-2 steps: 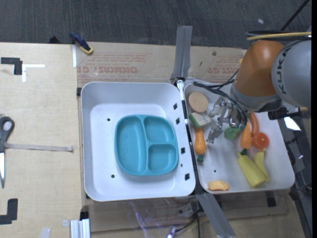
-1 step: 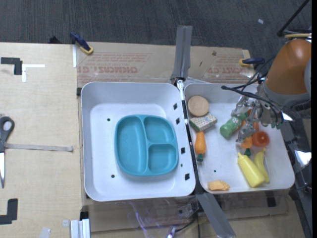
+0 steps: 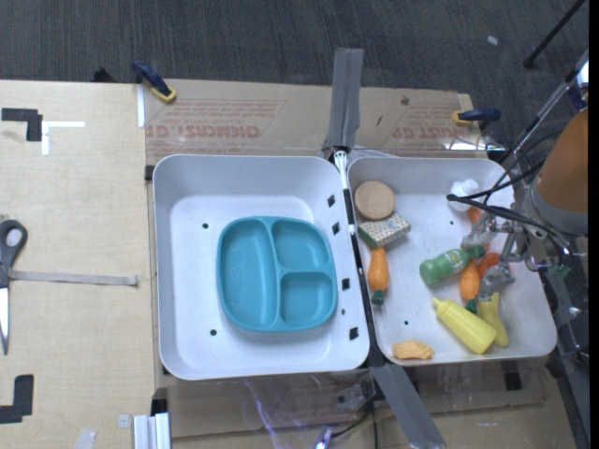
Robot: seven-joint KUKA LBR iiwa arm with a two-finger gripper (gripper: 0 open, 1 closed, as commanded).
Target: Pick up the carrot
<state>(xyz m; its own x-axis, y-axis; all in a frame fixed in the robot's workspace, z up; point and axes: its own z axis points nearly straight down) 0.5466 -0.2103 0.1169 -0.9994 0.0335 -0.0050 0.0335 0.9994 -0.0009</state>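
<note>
Lying against the right bin's left wall, the carrot looks light, rigid, smooth plastic; take it across its orange middle. Your tool sits well apart; its opening cannot be told.

Orange carrot, teal divided plate, yellow bottle, green bottle, white bins.

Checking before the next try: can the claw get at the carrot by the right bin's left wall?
Probably yes. The carrot lies uncovered with bare floor on its right. The bin wall close on its left could crowd the claw, which hovers over the green bottle.
</note>
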